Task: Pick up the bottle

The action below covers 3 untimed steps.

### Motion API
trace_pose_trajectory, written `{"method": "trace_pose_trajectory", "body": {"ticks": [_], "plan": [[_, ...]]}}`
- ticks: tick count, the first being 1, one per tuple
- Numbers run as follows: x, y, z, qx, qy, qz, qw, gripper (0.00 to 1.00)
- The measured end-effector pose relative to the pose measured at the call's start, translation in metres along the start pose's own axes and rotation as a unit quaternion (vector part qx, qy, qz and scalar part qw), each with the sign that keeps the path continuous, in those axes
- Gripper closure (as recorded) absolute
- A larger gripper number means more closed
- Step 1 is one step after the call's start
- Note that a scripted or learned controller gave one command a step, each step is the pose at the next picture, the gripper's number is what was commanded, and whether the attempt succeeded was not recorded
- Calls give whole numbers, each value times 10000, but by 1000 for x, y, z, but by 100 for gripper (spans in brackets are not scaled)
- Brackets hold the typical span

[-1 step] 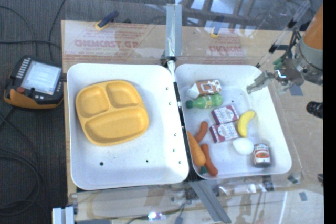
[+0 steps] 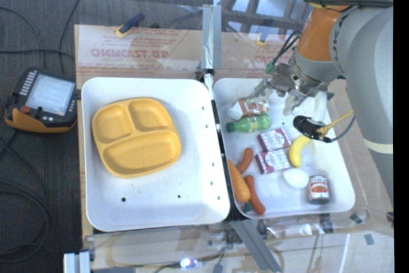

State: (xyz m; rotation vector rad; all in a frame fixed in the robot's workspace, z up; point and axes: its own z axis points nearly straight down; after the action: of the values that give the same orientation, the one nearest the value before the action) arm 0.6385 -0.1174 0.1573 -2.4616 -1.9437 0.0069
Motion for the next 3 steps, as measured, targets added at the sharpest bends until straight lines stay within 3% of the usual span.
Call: {"method": "trace_pose_trajectory", "body": {"ticks": [1,2,3], "plan": [[-38,-24,68,-87,-2,-1209,9926,0],[4,-45,68,-103,-34,-1544,9879,0],[-38,-32,68,-99,-12,-2028,9792,0]]}}
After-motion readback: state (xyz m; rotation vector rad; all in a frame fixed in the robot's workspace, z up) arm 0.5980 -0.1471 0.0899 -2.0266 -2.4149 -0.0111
